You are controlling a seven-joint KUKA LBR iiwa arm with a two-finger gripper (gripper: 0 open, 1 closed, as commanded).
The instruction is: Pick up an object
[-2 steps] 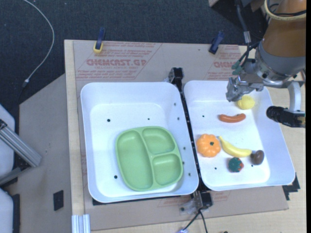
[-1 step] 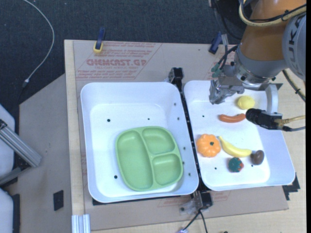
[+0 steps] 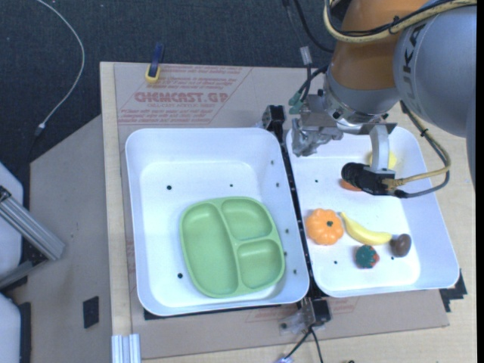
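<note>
arm (image 3: 393,44) reaching from right, wrist bent down | over right bin (image 3: 431,225) far-left corner | grip state unclear

Both white bins (image 3: 151,225) are viewed from a single fixed camera mounted above the bench, angled downward at a slant. The whole bench is framed; the arm (image 3: 393,44) is seen entering from the right.

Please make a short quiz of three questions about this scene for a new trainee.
1. True or false: the green divided plate lies in the left bin.
2. What lies between the orange pumpkin and the brown piece? A) banana B) spoon C) cup
3. Fill in: the gripper hangs over the ___ bin.

Key: 1 true; 2 A, the banana; 3 right.
</note>
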